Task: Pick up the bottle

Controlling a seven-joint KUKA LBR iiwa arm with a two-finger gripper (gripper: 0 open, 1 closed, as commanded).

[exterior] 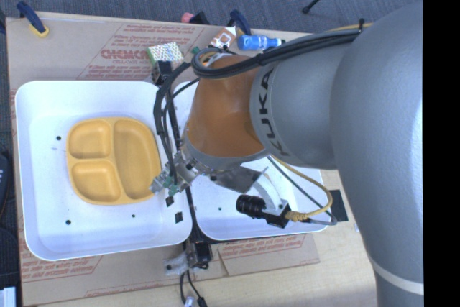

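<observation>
Arm: a large grey KUKA arm [345,111] with an orange band [223,111] reaches in from the right and hangs low over the right bin, covering most of it.
Left bin: a shallow white bin [36,154] holds a yellow divided plate [111,158] with three compartments, lying flat.
Right bin: a shallow white bin [230,226] beside the first; little of its floor shows past the arm.
Gripper: the wrist end [172,183] sits near the wall between the two bins, just beside the plate's right edge. Whether the claw is released or clenched cannot be told.
Bottle: no bottle can be made out; it may lie under the arm in the right bin, but that is a guess.
Other items: a small black cylinder on a cable [251,206] hangs over the right bin.
Step in hand: judged to be the descent or the grasp try.
Next move: likely calls for closing on the bottle, then lifting straight up to check the hold.
</observation>
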